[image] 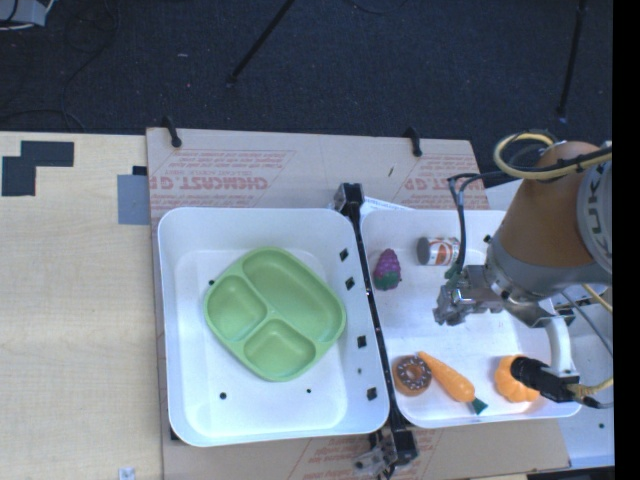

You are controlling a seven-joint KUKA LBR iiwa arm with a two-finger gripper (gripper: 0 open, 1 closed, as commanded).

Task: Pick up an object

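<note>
Claw (452, 306), grip state unclear, hovers near knobbly purple grapes (386, 267) and small can (437, 251)

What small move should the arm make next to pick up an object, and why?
Probably lower the tool a little and shift it toward the small can, the nearest object. The tool sits over bare floor of the right bin, between the can and the carrot, with nothing under it.
</note>
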